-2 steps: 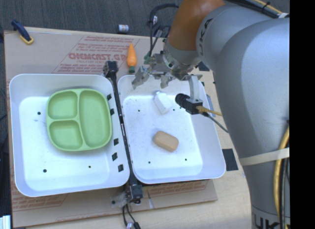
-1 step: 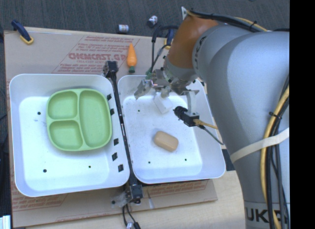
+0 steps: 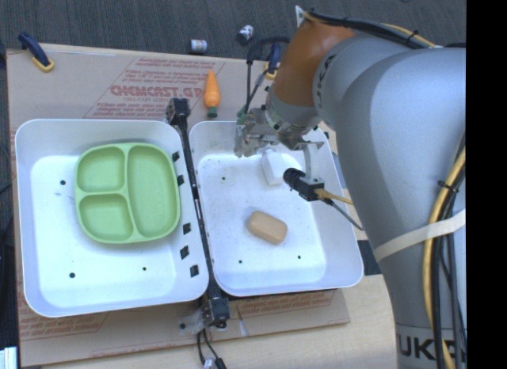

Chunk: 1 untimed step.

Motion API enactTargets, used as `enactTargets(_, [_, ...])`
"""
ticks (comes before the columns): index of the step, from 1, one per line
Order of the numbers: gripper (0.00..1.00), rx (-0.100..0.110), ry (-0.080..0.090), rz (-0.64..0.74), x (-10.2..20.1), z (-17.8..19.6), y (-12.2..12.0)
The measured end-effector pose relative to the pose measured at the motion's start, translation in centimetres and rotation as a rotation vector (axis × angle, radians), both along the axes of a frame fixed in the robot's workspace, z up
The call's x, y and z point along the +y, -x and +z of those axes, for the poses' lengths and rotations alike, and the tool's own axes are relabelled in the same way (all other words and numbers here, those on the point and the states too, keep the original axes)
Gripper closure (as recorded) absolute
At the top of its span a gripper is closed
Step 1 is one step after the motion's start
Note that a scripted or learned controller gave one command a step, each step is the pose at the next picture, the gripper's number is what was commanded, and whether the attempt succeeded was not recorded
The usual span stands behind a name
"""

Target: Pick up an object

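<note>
A tan, rounded, bread-like lump (image 3: 266, 226) lies on the floor of the right bin (image 3: 238, 272), near its middle. A small white block (image 3: 272, 168) rests at the back of that bin. My gripper (image 3: 250, 142) hangs low over the bin's back edge, just left of the white block and well behind the tan lump. The grey wrist and its orange band hide most of the gripper from above.
A green three-compartment plate (image 3: 127, 193) lies in the left bin (image 3: 47, 280). An orange carrot-shaped toy (image 3: 211, 90) sits on the cardboard behind the bins. A black plug with an orange cable (image 3: 305, 185) juts over the right bin. The arm's bulk covers the right side.
</note>
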State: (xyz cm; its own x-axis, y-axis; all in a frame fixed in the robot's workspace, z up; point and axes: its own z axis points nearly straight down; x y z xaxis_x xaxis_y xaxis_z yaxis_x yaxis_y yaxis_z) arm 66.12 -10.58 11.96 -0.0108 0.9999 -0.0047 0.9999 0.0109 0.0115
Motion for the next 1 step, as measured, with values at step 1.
enactTargets(1, [1.0,0.011,-0.006,-0.004,6.84,10.44,0.41])
